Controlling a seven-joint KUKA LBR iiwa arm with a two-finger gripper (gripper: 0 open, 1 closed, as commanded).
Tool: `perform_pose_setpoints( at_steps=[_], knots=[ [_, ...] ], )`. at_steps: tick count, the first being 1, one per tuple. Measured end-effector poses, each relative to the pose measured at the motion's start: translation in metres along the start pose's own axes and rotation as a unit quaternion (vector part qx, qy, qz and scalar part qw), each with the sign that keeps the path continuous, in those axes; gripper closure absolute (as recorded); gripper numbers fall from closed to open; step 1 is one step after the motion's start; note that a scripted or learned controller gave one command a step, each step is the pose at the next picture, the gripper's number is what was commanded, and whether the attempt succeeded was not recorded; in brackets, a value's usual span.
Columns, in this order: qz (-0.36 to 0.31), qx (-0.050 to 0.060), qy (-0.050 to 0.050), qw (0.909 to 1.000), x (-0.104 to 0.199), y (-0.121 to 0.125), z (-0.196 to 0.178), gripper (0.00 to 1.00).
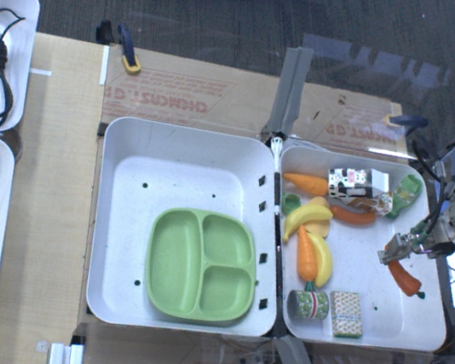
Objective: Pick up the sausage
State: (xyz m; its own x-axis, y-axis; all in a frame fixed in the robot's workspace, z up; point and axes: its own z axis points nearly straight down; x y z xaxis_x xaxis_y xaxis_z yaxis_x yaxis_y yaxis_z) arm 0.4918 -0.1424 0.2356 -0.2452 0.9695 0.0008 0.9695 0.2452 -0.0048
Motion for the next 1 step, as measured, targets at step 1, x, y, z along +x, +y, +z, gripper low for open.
perform_pose_setpoints(
  at_steps=[1],
  knots=[
    [0.062, 0.001, 0.001, 0.9981, 0.0123, -0.0116, 0.0890, 1.00]
  ],
)
